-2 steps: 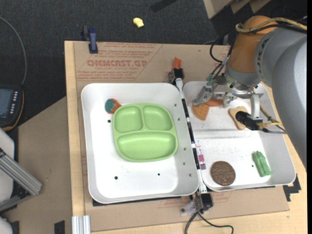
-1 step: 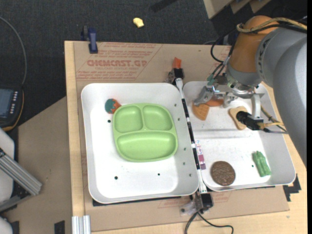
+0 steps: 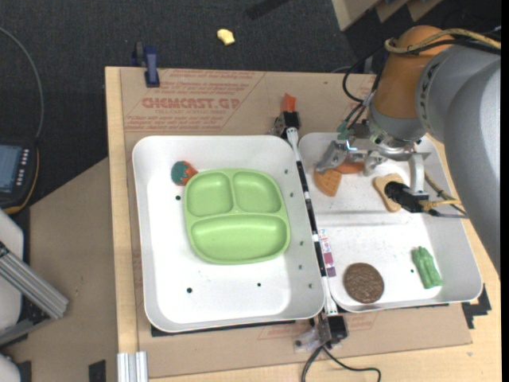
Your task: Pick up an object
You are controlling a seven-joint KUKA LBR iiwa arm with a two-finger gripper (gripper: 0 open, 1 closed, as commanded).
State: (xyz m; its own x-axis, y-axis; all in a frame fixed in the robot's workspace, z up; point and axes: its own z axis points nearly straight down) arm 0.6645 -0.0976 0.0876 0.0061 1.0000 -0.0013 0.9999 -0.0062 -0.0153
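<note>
The right bin (image 3: 445,293) holds an orange-tan wedge (image 3: 328,182) near its far left corner and a tan piece with a dark end (image 3: 391,192) beside it. A brown round disc (image 3: 363,282) and a green ridged piece (image 3: 427,267) lie toward the near edge. My gripper (image 3: 351,159) hangs low over the far end of this bin, just above and right of the wedge, under the orange wrist band (image 3: 406,70). A bit of orange shows directly beneath it. A small red and green object (image 3: 184,172) lies in the left bin.
In the left bin (image 3: 159,277) sits a green divided plate (image 3: 236,216). The bins' shared rim (image 3: 310,221) runs between them, with clamps at both ends. Black cables (image 3: 433,205) trail from the wrist across the right bin's far right side.
</note>
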